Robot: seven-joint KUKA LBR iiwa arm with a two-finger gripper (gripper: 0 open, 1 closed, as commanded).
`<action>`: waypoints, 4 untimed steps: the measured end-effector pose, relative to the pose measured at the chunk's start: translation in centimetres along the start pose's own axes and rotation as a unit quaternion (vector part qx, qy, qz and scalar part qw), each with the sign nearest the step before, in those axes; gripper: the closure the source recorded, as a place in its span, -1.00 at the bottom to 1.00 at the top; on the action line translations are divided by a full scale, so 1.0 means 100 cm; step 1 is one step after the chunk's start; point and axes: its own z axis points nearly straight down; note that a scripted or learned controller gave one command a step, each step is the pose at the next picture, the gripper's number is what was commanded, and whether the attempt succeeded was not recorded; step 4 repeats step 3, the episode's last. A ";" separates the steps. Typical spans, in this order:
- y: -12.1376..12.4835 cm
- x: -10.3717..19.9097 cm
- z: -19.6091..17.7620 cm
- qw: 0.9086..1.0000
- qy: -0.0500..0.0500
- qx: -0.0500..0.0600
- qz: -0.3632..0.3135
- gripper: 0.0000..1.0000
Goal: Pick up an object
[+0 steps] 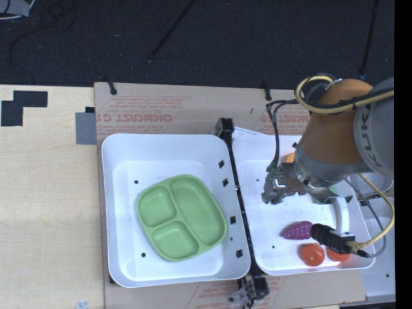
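While tool hovers: 1 green tray, 1 purple grapes, 2 tomatoes.

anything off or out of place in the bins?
Nothing spilled or damaged. The green three-compartment plastic plate sits skewed in the left white bin. The purple grape-like bunch and orange-red round fruit crowd the right white bin's near corner.

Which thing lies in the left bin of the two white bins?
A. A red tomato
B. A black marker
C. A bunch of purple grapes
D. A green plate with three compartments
D: the green plate with its three compartments lies in the left bin, while the purple grapes and the red tomato lie in the right bin.
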 end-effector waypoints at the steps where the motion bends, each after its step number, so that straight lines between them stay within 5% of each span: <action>1: -0.007 0.042 -0.005 1.000 0.000 0.001 0.000 1.00; 3: -0.013 0.149 -0.006 1.000 0.000 0.002 -0.001 1.00; 4: -0.013 0.149 -0.006 1.000 0.000 0.002 -0.001 1.00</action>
